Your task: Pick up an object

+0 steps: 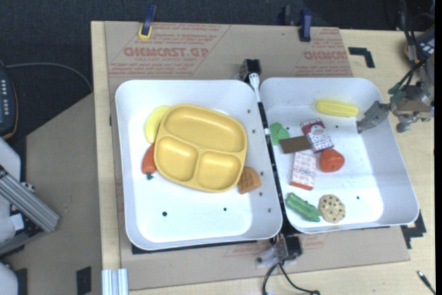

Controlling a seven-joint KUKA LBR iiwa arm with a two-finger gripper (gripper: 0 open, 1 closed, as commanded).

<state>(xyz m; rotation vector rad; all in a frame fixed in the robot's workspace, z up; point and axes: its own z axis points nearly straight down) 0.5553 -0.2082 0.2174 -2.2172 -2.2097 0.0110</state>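
Camera view is showing the jaws (371, 117) hanging over the right bin (387, 207) (whether spread or closed, I cannot tell), with the yellow corn (336, 108) lying just leftward, its long axis pointing toward them.

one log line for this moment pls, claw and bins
claw: at right bin's right rim, holding nothing | nearest: corn | left bin: yellow tray | pick: not yet done
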